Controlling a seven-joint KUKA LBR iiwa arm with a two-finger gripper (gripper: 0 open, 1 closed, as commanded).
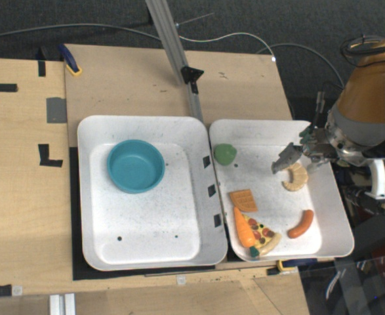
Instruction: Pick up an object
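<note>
Nothing has been lifted yet: the gripper (289,164) hangs just above a pale croissant-shaped toy (296,178) near the right bin's (264,128) right edge, its fingers spread apart with nothing between them, so the whole grasp and lift is, by my reading, still to do. That bin also holds a green ball (225,153) by its left edge, a tan cracker (244,199) mid-bin, and along the front edge a carrot (244,227), a pizza slice (265,237) and a sausage (300,224). The left bin (94,128) carries a blue bowl (136,166) toward its back left corner.
</note>
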